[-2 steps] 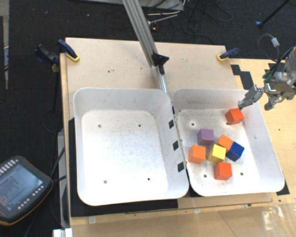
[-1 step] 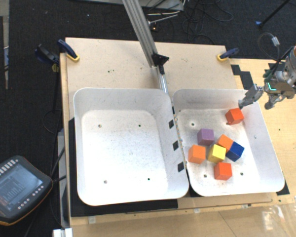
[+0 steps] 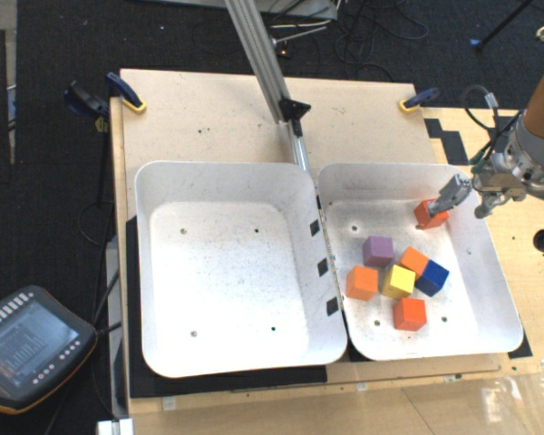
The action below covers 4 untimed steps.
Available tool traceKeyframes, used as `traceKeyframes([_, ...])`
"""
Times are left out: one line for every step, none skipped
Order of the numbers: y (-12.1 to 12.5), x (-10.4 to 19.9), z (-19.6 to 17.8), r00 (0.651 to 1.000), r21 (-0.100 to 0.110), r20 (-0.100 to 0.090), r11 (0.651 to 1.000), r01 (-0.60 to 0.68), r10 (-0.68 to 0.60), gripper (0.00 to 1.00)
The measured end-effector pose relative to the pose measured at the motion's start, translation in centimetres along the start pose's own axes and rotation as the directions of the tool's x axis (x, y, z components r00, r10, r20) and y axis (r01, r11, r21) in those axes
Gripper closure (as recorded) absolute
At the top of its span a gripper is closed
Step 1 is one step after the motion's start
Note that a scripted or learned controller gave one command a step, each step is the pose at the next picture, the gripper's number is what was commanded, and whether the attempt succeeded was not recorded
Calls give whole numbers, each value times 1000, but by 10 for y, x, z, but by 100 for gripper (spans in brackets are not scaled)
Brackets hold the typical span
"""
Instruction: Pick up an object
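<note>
Look at the upper right of the right bin (image 3: 490, 243): your gripper (image 3: 465, 197) hangs there, reaching in from the right edge, and a red-orange block (image 3: 430, 213) sits at the tip of its near finger (image 3: 451, 193). The block lies toward the lower left of the jaws, touching or just beside that finger; the other finger (image 3: 490, 202) stands well off to the right. So the jaws are spread wide, and you cannot say they have hold of the block: it looks to be outside the gap, not between the fingers, though from this slant it is hard to be sure whether it rests on the bin floor or is raised. In my judgement the grasp turns on shifting the jaws left and down so the block falls between them.

The rest lie near one another lower in the same bin: a purple cube (image 3: 378, 250), an orange cube (image 3: 414, 261), a yellow cube (image 3: 400, 281), a blue cube (image 3: 432, 278), another orange one (image 3: 363, 283) and a red cube (image 3: 410, 314). They are apart from the gripper and should not obstruct it. The bin's sloped wall behind the block is close and may crowd the far finger. The left bin (image 3: 154, 198) lies across the divide on the bench (image 3: 208, 116).
</note>
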<state>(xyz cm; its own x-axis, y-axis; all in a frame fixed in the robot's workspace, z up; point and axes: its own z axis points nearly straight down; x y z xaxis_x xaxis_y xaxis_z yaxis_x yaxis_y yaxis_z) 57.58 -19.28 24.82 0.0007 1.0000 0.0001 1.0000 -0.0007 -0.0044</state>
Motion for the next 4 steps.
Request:
traceKeyframes([5, -4, 46, 1000, 0, 0, 1000, 0, 0, 0])
traceKeyframes([-4, -6, 94, 1000, 1, -1, 1000, 0, 0, 0])
traceKeyframes([-2, -6, 80, 1000, -7, 1, 1000, 0, 0, 100])
traceKeyframes([8, -11, 25, 1000, -12, 3, 1000, 3, -3, 100])
